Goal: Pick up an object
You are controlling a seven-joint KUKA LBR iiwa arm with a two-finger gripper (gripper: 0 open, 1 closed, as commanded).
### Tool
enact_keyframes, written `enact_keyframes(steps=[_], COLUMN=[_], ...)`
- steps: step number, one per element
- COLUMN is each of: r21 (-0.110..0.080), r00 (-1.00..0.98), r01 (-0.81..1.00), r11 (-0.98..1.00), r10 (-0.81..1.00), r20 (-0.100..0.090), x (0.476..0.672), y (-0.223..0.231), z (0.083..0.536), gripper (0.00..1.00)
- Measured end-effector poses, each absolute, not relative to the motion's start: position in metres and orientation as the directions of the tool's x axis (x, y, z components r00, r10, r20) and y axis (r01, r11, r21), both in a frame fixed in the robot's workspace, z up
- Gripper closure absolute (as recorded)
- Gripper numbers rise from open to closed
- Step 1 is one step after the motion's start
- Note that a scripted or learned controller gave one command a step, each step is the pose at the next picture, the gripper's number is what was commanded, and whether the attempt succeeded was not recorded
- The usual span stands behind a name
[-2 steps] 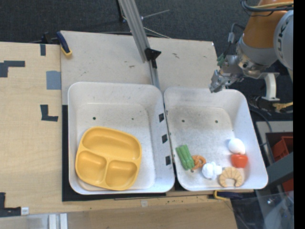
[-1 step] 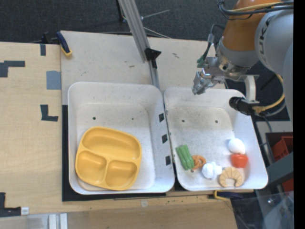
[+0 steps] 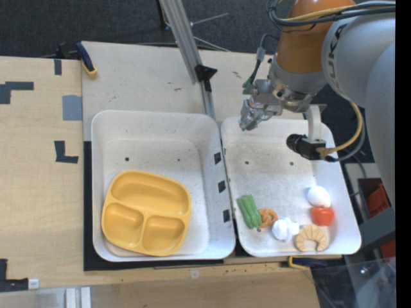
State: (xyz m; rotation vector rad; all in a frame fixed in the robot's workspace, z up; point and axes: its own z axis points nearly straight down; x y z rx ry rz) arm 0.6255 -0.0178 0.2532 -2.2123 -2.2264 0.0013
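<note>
The grey arm with its orange band reaches in from the right, and its metal two-finger end effector (image 3: 248, 122) hangs over the far left corner of the right-hand shallow white bin (image 3: 273, 154). Whether it is spread or pressed together cannot be told from this angle; nothing is seen between its tips. The candidate objects lie clustered at the near end of the same bin, well apart from the end effector: a green ridged toy vegetable (image 3: 248, 210) nearest the bin's left wall, a small orange pretzel-shaped piece (image 3: 267, 217) touching its right side, a small white lumpy toy (image 3: 283, 228) just beside that, a tan toy croissant (image 3: 312, 237) at the near right corner, a red rounded piece (image 3: 323, 215) just beyond the croissant, and a white egg-shaped item (image 3: 318, 196) touching the red one on its far side. The left-hand shallow white bin (image 3: 154, 133) holds a yellow plastic divided plate (image 3: 146, 212) at its near left. Both bins rest on the pale tabletop (image 3: 38, 172).
</note>
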Motion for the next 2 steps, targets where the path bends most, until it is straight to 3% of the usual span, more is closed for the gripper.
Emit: enact_keyframes(steps=[2], r21=[-0.005], r00=[-0.006], r01=[1.000], r11=[0.006], r10=[1.000], r20=[0.000], x=[0.590], y=[0.076], z=[0.227], gripper=[1.00])
